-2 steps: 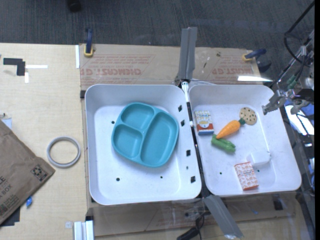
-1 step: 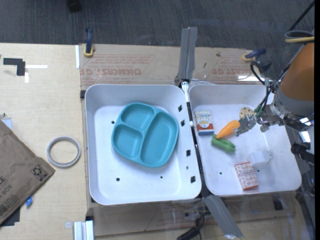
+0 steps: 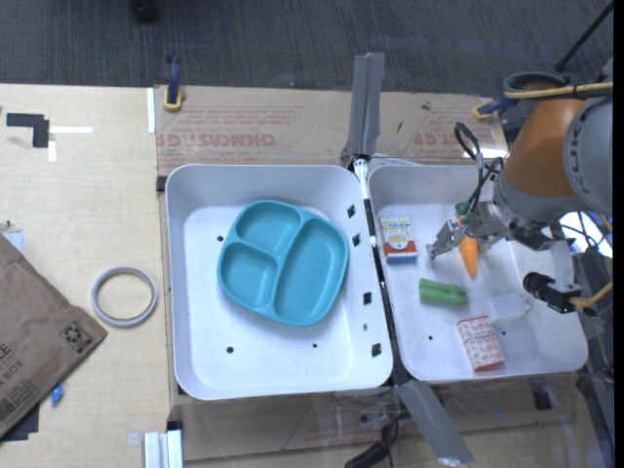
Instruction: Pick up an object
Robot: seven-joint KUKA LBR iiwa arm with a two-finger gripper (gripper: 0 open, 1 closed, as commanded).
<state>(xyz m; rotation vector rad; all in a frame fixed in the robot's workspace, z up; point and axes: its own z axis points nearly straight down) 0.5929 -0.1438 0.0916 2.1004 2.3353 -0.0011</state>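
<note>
My gripper (image 3: 456,242) hangs over the right bin (image 3: 546,359), near its middle back. A small orange carrot-like piece (image 3: 471,257) sits right at the gripper's tip, pointing toward the front; whether it is gripped or just lies under the tip is unclear. A green oblong piece (image 3: 442,292) lies just in front of the gripper. To the gripper's left a small white, orange and blue box (image 3: 398,238) lies near the bin's left wall. A red and white packet (image 3: 481,343) rests toward the front.
The left bin (image 3: 195,349) holds a blue divided plate (image 3: 283,261). A tape ring (image 3: 124,294) and a cardboard box (image 3: 34,344) lie on the bench at the left. Cables and a black fitting (image 3: 546,292) hang by the arm at the right.
</note>
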